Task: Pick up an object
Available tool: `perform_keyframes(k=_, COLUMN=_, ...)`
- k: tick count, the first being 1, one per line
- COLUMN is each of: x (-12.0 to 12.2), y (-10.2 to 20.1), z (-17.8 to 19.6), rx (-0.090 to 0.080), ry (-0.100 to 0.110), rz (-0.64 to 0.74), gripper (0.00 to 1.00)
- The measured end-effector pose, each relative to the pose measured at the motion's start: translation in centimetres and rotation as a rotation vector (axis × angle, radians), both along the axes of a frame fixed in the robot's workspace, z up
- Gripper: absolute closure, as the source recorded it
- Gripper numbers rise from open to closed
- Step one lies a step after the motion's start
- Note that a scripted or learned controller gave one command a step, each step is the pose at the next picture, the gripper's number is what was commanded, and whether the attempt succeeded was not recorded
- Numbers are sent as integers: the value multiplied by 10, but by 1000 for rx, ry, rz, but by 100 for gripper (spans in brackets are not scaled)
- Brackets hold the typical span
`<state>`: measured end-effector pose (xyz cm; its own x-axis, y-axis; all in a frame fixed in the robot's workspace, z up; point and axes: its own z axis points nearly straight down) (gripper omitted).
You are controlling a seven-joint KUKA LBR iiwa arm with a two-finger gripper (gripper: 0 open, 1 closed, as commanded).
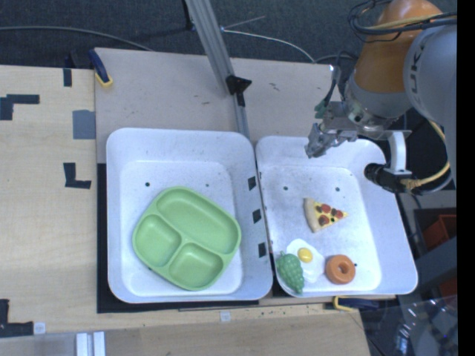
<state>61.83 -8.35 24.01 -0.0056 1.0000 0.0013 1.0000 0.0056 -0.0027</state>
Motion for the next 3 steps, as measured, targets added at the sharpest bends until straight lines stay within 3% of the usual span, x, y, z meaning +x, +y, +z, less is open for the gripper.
perform_keyframes(k=3, x=-26, y=161, z=-6, rx=1, ry=0, rz=2, gripper=100)
